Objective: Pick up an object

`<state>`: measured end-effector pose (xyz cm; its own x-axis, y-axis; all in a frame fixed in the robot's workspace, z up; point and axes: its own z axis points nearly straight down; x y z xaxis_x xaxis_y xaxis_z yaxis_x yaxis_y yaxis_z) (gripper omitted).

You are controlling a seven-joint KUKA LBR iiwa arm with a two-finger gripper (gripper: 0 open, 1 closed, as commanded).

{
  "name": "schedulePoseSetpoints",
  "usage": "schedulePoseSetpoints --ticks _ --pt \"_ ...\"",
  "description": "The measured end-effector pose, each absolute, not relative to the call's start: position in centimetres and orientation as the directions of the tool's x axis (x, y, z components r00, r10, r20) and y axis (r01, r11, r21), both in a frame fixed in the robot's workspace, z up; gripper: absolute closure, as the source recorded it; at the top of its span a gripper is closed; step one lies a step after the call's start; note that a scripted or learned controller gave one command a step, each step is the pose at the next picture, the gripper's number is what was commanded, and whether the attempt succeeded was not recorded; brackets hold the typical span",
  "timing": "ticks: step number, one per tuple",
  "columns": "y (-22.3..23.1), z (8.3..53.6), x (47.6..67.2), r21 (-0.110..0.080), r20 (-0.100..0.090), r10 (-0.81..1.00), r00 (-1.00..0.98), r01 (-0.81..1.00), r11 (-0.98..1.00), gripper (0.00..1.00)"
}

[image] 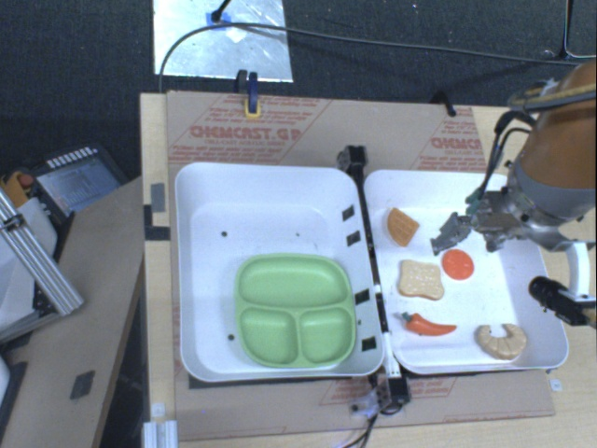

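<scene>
The gripper [459,233] hung over the right bin [541,343], dark fingers pointing left and down. One fingertip [442,242] reached out to the left, just above and beside the red-orange disc [457,265], and how wide the fingers stood could not be told from this angle. Nothing showed between them. Behind it sat the grey wrist and the big orange band of the arm [560,147], coming in from the right with cables looping over the top.

Right under the gripper lay that round disc, near the middle of the right bin. Up and to its left sat a small orange-brown wedge [403,227], apart from everything else. Just left of the disc was a pale toast-like slice [421,280], close but not touching. Below that, a red-orange pepper-shaped piece [430,325] lay on its side near the divider. Off in the lower right corner rested a tan curved piece like a croissant [501,341].

Across the divider, the left bin [215,203] carried a green tray [295,308] with three compartments, set toward the near right corner. Both bins stood on a cardboard sheet [280,129] with red print, a yellow-handled clamp [250,96] at its far edge. A shiny metal plate [219,26] lay beyond on the dark floor.
</scene>
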<state>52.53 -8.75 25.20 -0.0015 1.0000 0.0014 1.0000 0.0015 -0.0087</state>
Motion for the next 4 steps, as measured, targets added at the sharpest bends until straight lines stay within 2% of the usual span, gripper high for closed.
schedulePoseSetpoints --ticks 1,2,3,4 --pt "-8.8 25.7 52.7 0.002 0.000 1.000 -0.003 1.000 0.003 0.00" --pt "-8.6 21.2 53.5 -0.002 0.001 1.000 -0.001 1.000 0.001 0.00" --pt "-8.4 15.1 52.8 -0.005 0.001 1.000 -0.001 1.000 0.001 0.00" --pt "-8.3 9.0 53.4 -0.002 0.001 1.000 -0.001 1.000 0.001 0.00"
